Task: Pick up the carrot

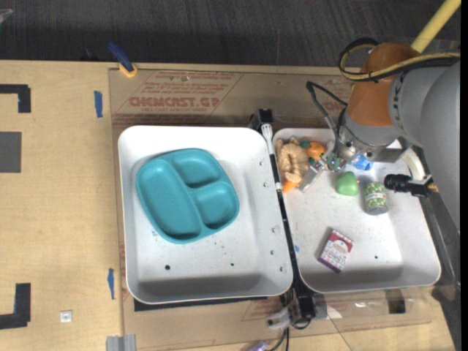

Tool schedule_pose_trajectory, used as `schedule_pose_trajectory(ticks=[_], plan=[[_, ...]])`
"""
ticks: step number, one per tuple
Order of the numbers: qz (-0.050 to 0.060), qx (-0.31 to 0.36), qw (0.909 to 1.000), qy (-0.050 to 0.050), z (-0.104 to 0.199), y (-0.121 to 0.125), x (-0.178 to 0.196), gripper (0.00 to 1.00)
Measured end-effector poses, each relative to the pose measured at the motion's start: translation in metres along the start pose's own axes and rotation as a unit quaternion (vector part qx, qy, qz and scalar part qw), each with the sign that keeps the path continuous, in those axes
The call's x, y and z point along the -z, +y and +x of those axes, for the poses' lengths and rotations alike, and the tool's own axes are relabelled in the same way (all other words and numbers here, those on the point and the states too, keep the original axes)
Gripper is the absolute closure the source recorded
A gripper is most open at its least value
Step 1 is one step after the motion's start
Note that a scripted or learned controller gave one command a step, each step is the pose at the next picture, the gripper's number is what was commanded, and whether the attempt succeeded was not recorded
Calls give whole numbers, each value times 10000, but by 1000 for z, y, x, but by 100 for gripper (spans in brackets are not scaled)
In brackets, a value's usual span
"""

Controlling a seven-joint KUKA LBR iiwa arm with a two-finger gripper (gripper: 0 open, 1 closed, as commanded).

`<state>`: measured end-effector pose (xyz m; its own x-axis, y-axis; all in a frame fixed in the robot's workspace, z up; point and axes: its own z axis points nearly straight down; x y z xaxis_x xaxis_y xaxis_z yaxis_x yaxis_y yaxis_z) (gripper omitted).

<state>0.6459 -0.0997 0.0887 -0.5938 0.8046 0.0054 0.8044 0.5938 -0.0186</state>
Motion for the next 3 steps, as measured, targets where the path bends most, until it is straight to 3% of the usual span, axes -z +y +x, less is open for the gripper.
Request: schedule_pose_trajectory(ticks=[1,2,3], plan=[[-114,1549,9878,-79,12,-40,0,0],[-24,777,9970,23,-11,-5,0,0],[-82,791,9968,-93,-15,-2,13,100]])
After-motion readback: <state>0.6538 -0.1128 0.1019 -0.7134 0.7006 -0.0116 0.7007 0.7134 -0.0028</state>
